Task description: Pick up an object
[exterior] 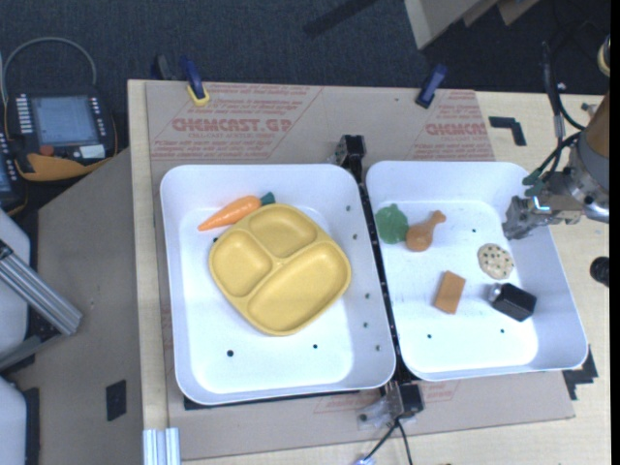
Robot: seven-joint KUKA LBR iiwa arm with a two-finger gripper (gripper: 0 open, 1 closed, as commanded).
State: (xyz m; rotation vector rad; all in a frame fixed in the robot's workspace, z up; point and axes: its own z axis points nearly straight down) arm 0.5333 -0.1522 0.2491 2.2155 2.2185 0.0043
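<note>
Above the right bin's (pixel 465 361) far edge (cookie (pixel 494 260) nearby) hangs the end effector (pixel 521 218).

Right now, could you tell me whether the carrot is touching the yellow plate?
Touching. The camera view shows the carrot lying against the upper-left rim of the yellow plate, no white bin floor between them.

I see two shallow white plastic bins (pixel 184 260), one with a yellow three-part plastic plate (pixel 279 269) and an orange toy carrot with a green top (pixel 230 212). In the bin by the grey metal gripper (pixel 523 219) are a pale round cookie speckled with dark chips (pixel 494 259), a black block (pixel 512 301), an orange-brown block (pixel 449 292), a tan toy drumstick (pixel 424 232) and a green leafy toy vegetable (pixel 391 223). The pale brown board (pixel 320 124) below carries red lettering.
</note>
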